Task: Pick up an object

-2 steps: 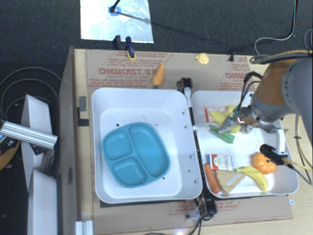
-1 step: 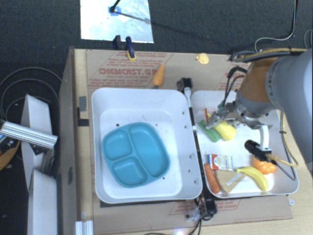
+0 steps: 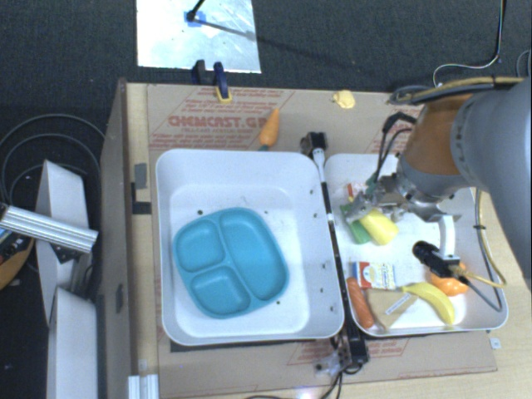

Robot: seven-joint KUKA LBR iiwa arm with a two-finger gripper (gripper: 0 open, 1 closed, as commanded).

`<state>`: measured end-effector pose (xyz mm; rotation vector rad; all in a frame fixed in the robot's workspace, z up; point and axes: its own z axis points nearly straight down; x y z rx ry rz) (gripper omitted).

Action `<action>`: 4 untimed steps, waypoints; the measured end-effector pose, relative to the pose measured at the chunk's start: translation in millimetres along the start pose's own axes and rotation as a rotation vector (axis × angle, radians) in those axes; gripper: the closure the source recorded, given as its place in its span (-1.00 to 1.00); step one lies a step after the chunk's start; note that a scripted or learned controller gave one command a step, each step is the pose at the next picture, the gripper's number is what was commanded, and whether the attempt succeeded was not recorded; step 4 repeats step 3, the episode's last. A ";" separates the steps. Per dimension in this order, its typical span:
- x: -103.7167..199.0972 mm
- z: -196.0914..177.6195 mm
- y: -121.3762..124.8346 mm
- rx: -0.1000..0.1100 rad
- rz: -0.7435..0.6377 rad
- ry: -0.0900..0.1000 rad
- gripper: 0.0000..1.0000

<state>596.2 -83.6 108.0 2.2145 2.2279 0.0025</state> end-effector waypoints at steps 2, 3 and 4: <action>-17.8 12.5 -25.9 -0.002 0.003 -0.001 1.00; 28.8 -80.0 -81.5 0.001 0.000 0.001 1.00; 28.8 -80.0 -81.5 0.001 0.000 0.001 1.00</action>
